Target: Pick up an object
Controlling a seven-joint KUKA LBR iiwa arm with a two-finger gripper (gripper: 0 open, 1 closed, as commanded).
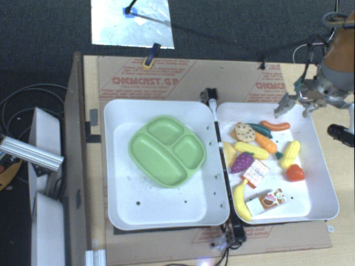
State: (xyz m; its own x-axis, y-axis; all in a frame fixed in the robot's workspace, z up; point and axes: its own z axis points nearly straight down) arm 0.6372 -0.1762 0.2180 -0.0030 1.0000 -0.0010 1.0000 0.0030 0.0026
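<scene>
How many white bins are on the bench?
2: the left bin holds a green divided plate; the right bin, beside it, holds toy food.

Right bin (327,195) holds a pile of toy food: cookie (242,131), hot dog (275,126), carrot (265,143), two corn cobs (250,149) (290,153), purple grapes (242,162), red tomato (295,173), banana (239,199) along the left wall. Two small cartons, one (255,173) mid-bin, one (267,200) lying flat near the front.

Glossy green plastic plate (166,151)
</scene>
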